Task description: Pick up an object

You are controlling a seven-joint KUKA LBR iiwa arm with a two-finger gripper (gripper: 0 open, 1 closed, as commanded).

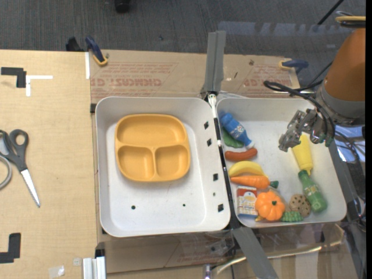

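Note:
My gripper (295,131) hangs over the right part of the right bin (264,110), just above and to the left of a yellow squeeze bottle (303,154). Nothing is visibly held in it. A green bottle (313,193) lies below the yellow one, with a brown cookie (299,202) beside it. Along the bin's left side lie a blue bottle (234,127), a red sausage (240,154), a banana (247,168), a carrot (251,181), an orange pumpkin (269,206) and a small carton (246,202).
The left bin (157,214) holds a yellow divided plate (153,146). Scissors (20,161) lie on the wooden bench at far left. Blue clamps (96,50) sit at the cardboard's back edge. Bare white floor shows in the right bin's middle.

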